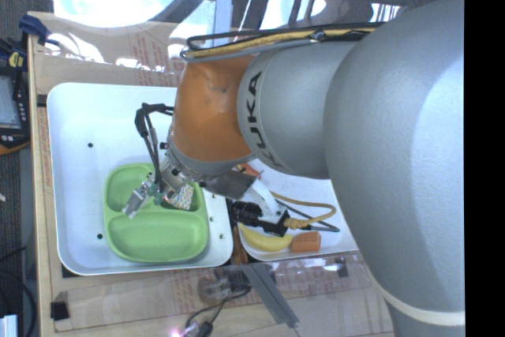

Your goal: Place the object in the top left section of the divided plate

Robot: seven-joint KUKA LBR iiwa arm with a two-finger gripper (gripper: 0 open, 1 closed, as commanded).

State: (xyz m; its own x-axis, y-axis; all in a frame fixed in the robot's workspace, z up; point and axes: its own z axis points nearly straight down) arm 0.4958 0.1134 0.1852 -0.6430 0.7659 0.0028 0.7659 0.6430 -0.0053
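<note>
A green divided plate (158, 241) lies in the left white bin (75, 170), toward its near right corner. My gripper (150, 197) hangs low over the plate's upper half, about above the ridge between the two small sections. Beside it, in the plate's upper right section, lies a small pale object with a chequered pattern (183, 198). It is partly hidden under the wrist, and I cannot tell whether the gripper touches it. The upper left section (122, 184) and the large lower section show bare green.
The right bin (331, 197) is mostly covered by the arm. A yellow banana (264, 239) and an orange block (306, 242) lie at its near edge, and a small red thing (251, 168) peeks out under the wrist. The left bin's far half is bare white.
</note>
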